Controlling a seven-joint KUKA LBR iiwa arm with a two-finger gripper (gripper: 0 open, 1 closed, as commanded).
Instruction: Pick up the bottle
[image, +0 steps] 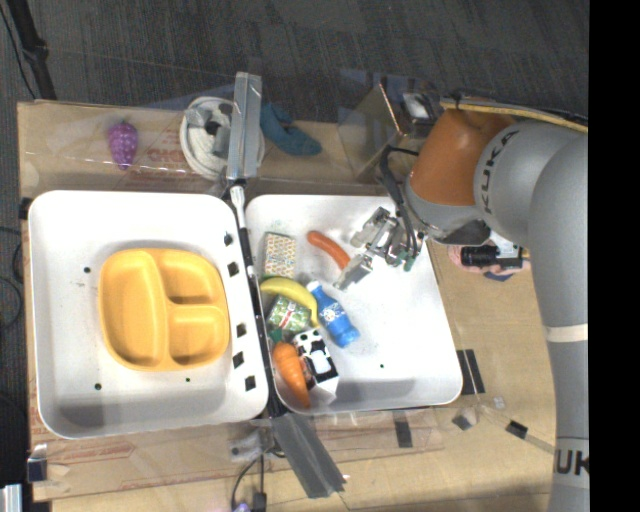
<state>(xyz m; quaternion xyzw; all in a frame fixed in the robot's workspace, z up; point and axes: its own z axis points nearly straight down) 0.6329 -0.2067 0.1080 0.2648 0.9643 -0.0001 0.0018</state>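
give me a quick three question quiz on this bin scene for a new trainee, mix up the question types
1. True or false: the blue bottle lies in the right bin.
2. What sits in the left bin? A) yellow divided tray B) banana C) carrot
3. Fill in: the gripper hovers over the right bin, nearest the ____ sausage.

Key: 1 true; 2 A; 3 orange-red. The banana and carrot lie in the right bin beside the bottle.

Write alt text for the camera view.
The gripper hovers in the right bin, just right of a blue bottle lying among a banana, carrot and sausage. The left bin holds a yellow tray.
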